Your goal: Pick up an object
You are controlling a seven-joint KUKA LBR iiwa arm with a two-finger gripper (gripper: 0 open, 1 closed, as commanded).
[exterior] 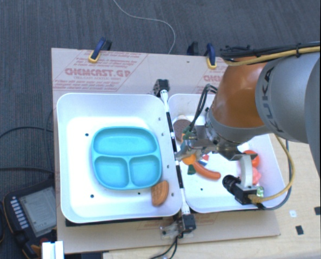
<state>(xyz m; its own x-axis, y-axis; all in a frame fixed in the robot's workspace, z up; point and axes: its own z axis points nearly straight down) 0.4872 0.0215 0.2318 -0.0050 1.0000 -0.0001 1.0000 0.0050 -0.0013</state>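
Watching my gripper (pixel 188 154) hovering low over orange toy food (pixel 206 172) in right bin (pixel 268 144) | finger state: cannot tell | blue tray (pixel 127 158) sitting in left bin (pixel 74 112)

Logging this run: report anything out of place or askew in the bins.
One oddity: the brown pastry-like item lies on the left bin's floor, leaning against the blue divided plate's near corner, not in a compartment. The right bin's small items sit jumbled under the arm.

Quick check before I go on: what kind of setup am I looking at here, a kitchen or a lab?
Most likely a robot lab test bench, not a kitchen: a grey-and-orange arm works over two white bins clamped to a board, with toy food like a hot dog and a blue divided plate.
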